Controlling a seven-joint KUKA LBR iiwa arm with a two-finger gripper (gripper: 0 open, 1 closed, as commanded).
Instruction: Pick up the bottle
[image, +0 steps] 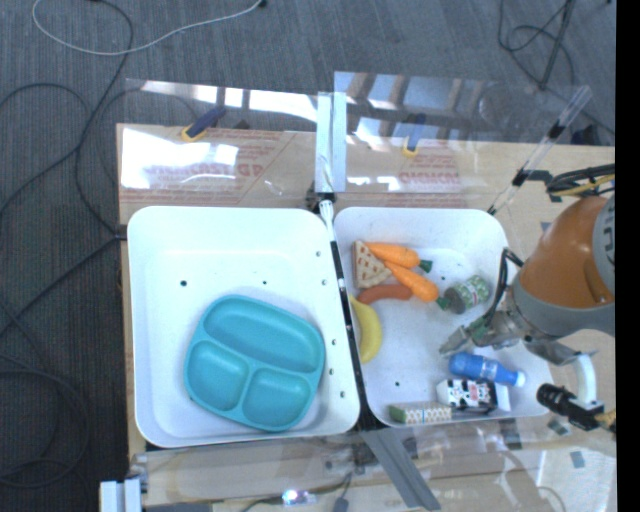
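Arm in from the right, gripper (478, 335) low over the right bin (420, 225), just above the bottle (485, 369) lying near the bin's near-right corner. Whether the claw is apart or together, I cannot tell.

The KUKA arm (570, 270) reaches in from the right, its orange band bulging over the right-hand bin's (375, 405) right edge, the grey wrist section below it. The gripper (478, 334) hangs low inside that bin, near its right wall and toward the front half, with its slim fingers (462, 338) pointing left and slightly down toward the bin floor. Nothing sits between the fingers; whether they are spread or closed cannot be made out from above.
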